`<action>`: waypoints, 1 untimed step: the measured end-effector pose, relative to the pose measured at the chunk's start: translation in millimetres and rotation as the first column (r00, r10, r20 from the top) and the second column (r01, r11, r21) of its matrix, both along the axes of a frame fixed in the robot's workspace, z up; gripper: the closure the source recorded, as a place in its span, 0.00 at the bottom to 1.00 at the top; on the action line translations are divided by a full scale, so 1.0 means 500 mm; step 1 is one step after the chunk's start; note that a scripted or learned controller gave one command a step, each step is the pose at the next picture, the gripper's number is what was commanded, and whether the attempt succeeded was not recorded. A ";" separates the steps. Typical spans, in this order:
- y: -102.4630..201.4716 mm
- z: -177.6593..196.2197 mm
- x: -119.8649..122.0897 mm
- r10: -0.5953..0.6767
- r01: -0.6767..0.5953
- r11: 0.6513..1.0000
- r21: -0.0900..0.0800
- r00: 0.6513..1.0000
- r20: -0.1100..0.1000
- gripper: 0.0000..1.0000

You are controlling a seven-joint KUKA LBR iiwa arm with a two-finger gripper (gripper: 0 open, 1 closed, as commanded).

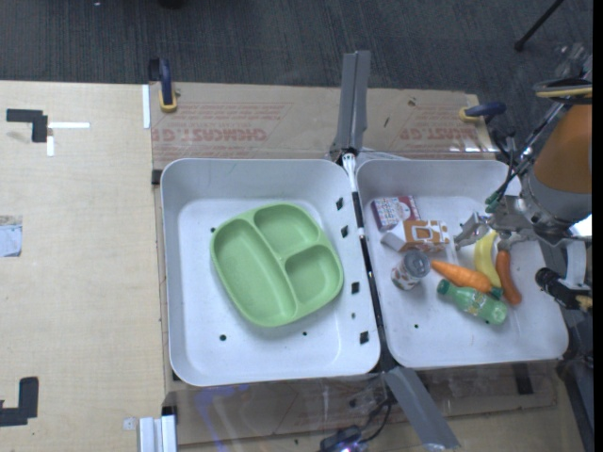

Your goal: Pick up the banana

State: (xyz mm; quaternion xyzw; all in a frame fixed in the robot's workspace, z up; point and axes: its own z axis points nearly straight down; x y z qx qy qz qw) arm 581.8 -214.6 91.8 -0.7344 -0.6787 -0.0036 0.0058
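Gripper (480, 226) hovered low in the right bin (537, 347), just above the banana (485, 255); whether its fingers were spread or closed could not be told.

That banana lay toward the bin's right side, between two carrots: one (462, 275) slanting at its left, another (509, 276) beside it on the right. A green bottle (473, 301) lay just below them, with a small can (411, 269) and two cartons (396, 212) (426, 234) further left. A green divided plate (276, 264) sat in the left bin (188, 347).
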 end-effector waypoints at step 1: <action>-0.007 0.020 -0.001 -0.002 0.002 1.000 -0.009 1.000 0.003 1.00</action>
